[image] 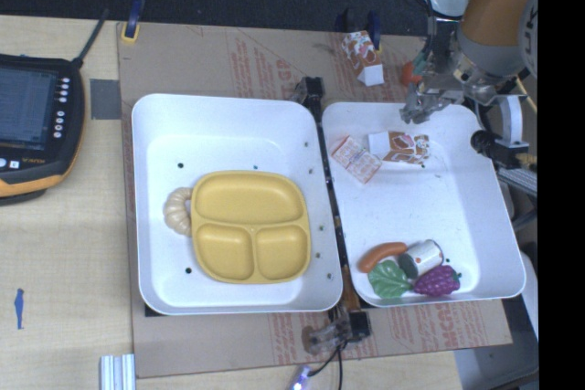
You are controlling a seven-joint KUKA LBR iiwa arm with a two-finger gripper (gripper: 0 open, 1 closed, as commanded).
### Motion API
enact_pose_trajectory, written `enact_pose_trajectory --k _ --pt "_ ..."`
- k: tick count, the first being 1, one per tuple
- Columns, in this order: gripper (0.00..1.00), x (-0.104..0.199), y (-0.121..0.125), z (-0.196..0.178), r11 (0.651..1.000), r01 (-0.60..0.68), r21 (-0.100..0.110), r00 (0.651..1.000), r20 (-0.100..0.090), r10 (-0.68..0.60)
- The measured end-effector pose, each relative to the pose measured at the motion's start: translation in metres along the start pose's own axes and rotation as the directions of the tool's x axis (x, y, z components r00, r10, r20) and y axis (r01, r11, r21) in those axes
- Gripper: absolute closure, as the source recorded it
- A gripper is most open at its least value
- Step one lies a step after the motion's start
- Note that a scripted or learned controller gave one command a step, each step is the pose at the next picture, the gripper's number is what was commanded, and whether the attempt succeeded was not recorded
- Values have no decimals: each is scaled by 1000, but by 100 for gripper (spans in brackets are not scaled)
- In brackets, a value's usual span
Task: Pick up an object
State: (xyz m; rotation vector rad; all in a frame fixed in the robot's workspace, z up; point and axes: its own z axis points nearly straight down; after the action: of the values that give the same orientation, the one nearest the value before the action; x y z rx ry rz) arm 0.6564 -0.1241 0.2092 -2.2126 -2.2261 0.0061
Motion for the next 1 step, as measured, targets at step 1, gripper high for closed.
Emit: enact_pose_trajectory --k 1 --pt "100 80 0 17 1000 1 1 1000 0 -1"
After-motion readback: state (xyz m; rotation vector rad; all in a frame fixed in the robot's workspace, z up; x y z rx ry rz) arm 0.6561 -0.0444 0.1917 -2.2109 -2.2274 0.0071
